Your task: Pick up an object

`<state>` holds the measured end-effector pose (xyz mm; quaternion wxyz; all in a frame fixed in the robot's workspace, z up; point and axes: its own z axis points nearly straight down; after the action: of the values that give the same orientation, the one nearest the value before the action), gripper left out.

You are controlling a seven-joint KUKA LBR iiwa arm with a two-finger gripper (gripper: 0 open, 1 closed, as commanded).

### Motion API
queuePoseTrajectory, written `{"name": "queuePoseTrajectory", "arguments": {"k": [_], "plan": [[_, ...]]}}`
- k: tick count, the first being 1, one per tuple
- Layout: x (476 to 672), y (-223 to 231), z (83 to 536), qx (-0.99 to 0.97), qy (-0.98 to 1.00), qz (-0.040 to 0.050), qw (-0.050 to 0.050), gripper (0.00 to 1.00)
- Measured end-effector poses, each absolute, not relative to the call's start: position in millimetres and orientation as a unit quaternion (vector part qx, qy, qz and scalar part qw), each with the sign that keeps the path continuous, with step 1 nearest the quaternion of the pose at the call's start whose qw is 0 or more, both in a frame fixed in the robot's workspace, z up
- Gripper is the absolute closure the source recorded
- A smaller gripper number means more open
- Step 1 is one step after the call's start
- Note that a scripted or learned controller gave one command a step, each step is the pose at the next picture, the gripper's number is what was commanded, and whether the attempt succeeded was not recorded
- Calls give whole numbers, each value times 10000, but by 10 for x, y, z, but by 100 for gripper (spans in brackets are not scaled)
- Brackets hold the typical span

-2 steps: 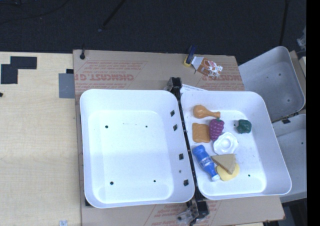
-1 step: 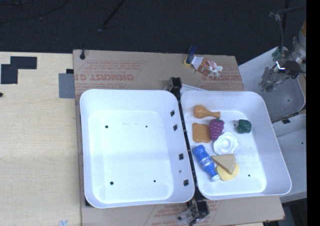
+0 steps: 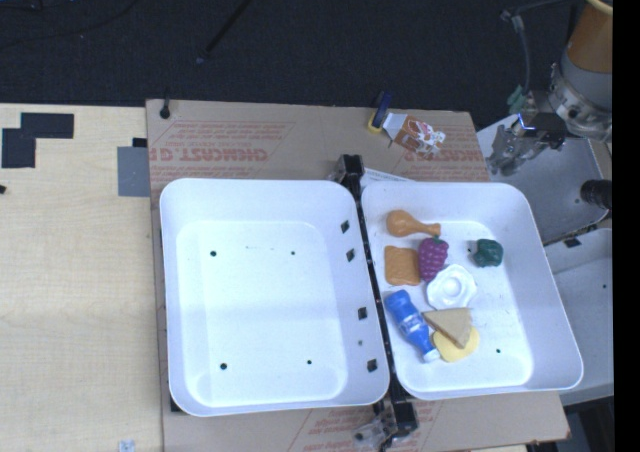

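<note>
My gripper (image 3: 512, 145) hangs beyond the right bin's (image 3: 555, 340) far right corner, over grey metal; whether it is apart or together I cannot tell. In that glossy white bin lie smooth toy foods: a tan drumstick (image 3: 412, 225), knobbly purple grapes (image 3: 432, 257), an orange toast slab (image 3: 402, 265), a dark green lump (image 3: 488, 253), a fried egg (image 3: 452, 288), a blue bottle (image 3: 411, 323) and a wedge sandwich (image 3: 450, 325). The left bin (image 3: 180, 340) sits beside it on printed cardboard (image 3: 250, 145) over pale wood (image 3: 70, 290).
</note>
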<state>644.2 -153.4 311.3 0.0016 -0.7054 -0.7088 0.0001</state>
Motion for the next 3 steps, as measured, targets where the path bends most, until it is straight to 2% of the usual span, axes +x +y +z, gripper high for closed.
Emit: {"name": "queuePoseTrajectory", "arguments": {"k": [1, 2, 3], "plan": [[6448, -1034, 3734, -7054, -7088, -16, -18, 100], [6438, -1069, 5279, -7061, -7081, -44, -69, 100], [6432, -1713, 4865, -7087, -7055, 31, 22, 100]]}}
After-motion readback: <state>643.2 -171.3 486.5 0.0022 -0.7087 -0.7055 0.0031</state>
